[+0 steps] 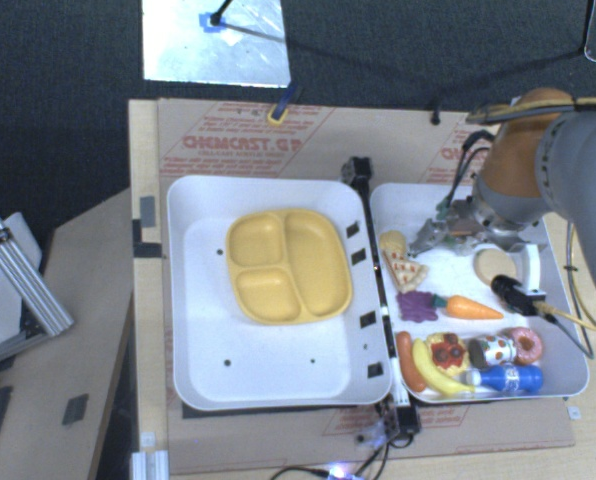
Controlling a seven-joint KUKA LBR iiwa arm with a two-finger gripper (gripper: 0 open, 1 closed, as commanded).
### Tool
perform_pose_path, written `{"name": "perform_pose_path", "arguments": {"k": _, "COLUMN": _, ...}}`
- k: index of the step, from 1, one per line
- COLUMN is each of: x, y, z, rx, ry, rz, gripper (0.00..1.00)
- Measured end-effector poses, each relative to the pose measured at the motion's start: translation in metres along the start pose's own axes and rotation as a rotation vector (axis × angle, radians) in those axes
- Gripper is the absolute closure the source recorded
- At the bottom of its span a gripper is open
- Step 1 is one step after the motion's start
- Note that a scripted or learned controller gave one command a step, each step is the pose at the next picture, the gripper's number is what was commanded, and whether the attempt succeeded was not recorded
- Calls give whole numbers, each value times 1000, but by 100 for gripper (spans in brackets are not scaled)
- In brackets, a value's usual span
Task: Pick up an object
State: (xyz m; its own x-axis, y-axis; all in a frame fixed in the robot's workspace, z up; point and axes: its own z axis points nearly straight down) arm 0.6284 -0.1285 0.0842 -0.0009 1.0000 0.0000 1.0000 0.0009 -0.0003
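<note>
Camera view: looks down at a slant on two white bins set side by side on a bench.
Gripper: low in the right bin's upper left part, just above the pizza slice; whether it is open or closed cannot be told, and nothing can be seen held in it.
Arm: grey with an orange band, reaching in from the right over the right bin's top edge.
Pizza slice: a small toy wedge, red-pink with a pale crust, lying flat just below the gripper and nearest to it.
Other toys near it: a pale yellowish piece just above the slice, a purple bunch of grapes below it, an orange carrot beside the grapes.
Bottom of right bin: a banana, a red sausage-like piece, a pink doughnut and a blue bottle, crowded together and touching.
Right bin: shallow, white, bare floor near the top.
Left bin: holds a yellow three-part plate near its middle.
Bench: brown cardboard with red lettering beneath both bins.
Room: dark carpet, with a shiny metal sheet beyond the bench.
</note>
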Motion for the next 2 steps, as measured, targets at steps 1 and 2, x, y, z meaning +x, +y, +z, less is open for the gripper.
{"name": "perform_pose_path", "arguments": {"k": 1, "x": 0, "y": 2, "z": -12, "rx": -5, "ry": 0, "rz": 0, "gripper": 100}}
{"name": "perform_pose_path", "arguments": {"k": 2, "x": 4, "y": -1, "z": -58, "rx": -6, "ry": 0, "rz": -3, "gripper": 100}}
